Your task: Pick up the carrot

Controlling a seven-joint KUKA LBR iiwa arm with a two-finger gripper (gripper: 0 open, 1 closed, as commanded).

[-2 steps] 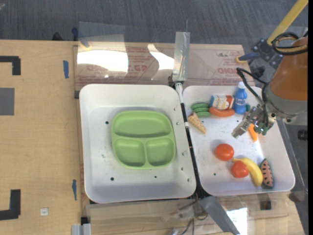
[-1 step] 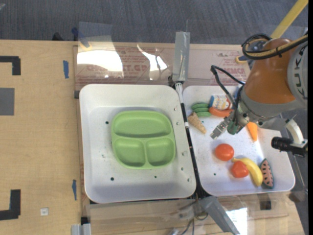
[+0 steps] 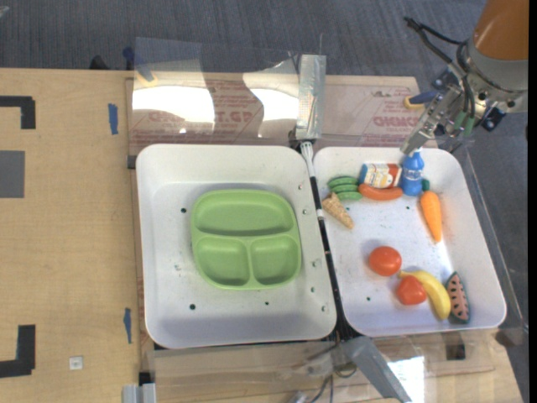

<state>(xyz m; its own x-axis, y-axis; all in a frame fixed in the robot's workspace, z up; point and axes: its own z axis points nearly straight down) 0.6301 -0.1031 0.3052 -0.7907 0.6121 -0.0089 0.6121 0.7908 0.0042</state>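
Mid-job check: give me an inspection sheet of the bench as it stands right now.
Surface: two white bins side by side, left bin, right bin.
Job's things: carrot lying in the right bin near its right wall, untouched.
Clutter: green tray in left bin; blue bottle, tomato, banana, cone in right bin.
Gripper: gripper above the right bin's far rim, holding nothing.
Cables: wires beside the wrist.
Surroundings: wooden bench, clear plastic sheet behind the bins.

One fixed camera looks down from above at a slant on the tabletop (image 3: 59,225), wide enough to show both white bins (image 3: 159,250) whole.
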